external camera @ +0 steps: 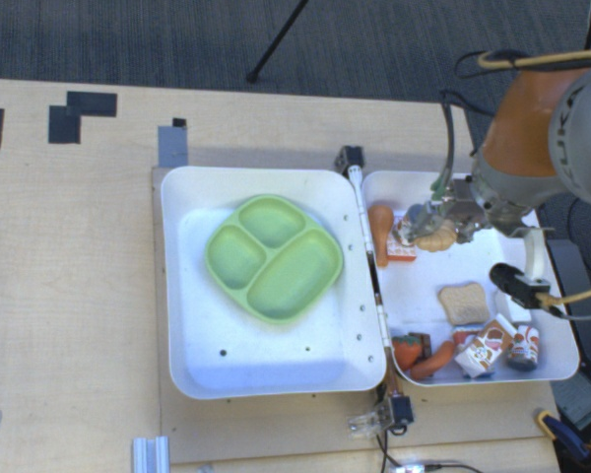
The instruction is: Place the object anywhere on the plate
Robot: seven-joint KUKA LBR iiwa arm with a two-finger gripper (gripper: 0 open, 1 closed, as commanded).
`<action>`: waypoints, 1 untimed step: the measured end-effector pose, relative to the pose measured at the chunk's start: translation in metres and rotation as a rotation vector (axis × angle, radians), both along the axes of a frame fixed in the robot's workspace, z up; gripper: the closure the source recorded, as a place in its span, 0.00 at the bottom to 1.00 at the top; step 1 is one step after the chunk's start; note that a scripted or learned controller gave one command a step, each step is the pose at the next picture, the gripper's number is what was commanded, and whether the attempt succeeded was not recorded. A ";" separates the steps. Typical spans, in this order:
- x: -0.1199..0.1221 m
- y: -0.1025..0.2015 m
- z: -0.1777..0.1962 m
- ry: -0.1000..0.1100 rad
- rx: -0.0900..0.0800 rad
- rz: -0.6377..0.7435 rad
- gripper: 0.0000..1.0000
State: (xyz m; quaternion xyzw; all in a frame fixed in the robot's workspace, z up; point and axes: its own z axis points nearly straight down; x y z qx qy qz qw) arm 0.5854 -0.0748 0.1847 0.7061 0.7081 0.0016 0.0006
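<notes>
The green three-compartment plate (274,256) lies in the left white bin (192,363), with nothing on it. My gripper (437,223) hangs over the upper part of the right bin (561,358), well to the right of the plate. A tan, rounded food piece (435,237) sits between its fingertips, so the gripper looks shut on it. That piece overlaps the edge of a small red and white carton (402,245).
An orange sausage-like piece (379,225) lies by the right bin's left wall. Lower in that bin are a bread slice (463,304), orange carrots (421,355), a red and white carton (485,351) and a small can (523,346). A ridge (369,264) divides the bins.
</notes>
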 end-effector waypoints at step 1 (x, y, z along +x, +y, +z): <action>0.031 0.082 0.023 0.001 0.000 0.003 1.00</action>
